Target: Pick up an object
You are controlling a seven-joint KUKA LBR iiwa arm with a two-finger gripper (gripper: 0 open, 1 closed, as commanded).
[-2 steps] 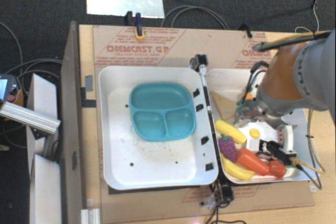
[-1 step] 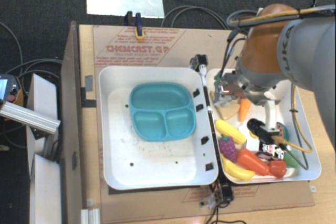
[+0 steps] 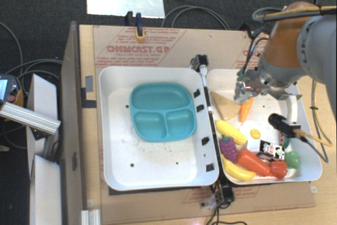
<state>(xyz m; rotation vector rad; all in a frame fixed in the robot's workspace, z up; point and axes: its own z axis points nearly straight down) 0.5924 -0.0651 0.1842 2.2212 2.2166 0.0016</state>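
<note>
A toy carrot lies in the far half of the right bin, its long axis running near to far with a slight tilt and its thicker end pointing away toward the far wall. The gripper hangs directly over that far end, so close that the two seem to meet. Whether the jaws are spread, closed or already pinching the carrot cannot be told from this slant. Judged from here, the pick turns on that overlap: the carrot extends toward the near side from the gripper, so any grasp would land on its thick end rather than its middle.

Just left of the carrot sits a pale wedge. Nearer are a yellow toy and a fried egg, both apart from the carrot's tip. Purple grapes and a red pepper crowd the bin's near edge. The grey arm reaches in from the right. In the left bin, well apart, rests a teal divided plate.
</note>
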